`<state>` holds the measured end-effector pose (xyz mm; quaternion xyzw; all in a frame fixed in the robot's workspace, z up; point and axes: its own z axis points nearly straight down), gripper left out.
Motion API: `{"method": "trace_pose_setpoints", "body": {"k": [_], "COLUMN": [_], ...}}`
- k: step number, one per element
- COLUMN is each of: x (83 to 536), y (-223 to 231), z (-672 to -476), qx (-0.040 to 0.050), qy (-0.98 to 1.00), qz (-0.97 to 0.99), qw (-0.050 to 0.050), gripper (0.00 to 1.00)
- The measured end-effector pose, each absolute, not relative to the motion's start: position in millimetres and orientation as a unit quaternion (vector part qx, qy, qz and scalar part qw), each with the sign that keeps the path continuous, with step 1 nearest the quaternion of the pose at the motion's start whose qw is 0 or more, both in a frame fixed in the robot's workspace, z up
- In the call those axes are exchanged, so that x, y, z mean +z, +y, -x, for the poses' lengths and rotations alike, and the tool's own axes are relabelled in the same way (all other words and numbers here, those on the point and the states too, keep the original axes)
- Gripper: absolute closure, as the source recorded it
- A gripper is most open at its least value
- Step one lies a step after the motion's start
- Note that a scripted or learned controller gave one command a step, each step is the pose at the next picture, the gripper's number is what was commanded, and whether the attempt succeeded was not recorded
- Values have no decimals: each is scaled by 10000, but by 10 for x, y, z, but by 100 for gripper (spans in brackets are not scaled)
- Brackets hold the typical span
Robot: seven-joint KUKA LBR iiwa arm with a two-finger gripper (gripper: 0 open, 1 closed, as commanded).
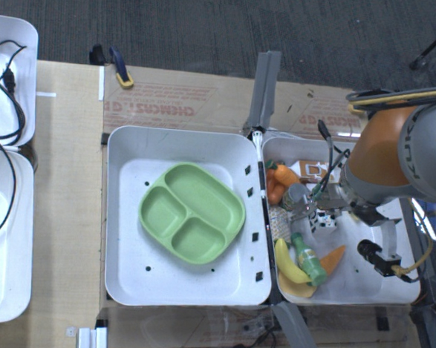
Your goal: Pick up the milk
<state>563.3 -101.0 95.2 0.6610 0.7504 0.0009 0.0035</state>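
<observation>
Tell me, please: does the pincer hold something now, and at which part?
It cannot be told. The pincer is low in the right bin near a black-and-white carton, but the wrist hides its tips.

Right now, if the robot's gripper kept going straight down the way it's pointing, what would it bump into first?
Probably the milk, the little black-and-white spotted carton lying just under the gripper in the right bin. Depth is hard to judge from above, so it might already be touching it. The green bottle and banana lie beside that line.

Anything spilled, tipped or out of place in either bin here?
Nothing spilled or damaged. The right bin is just cluttered: a green bottle lies tipped across the banana. The green plate sits askew in the left bin.
</observation>
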Motion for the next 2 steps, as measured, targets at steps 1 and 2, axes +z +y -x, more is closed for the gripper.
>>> {"method": "trace_pose_setpoints", "body": {"k": [1, 2], "x": [1042, 1921], "y": [-1038, -545], "z": [-5629, -6555], "qx": [-1, -5], "qy": [7485, 7530], "qz": [-6632, -6580], "qw": [40, 10], "gripper": [100, 100]}}
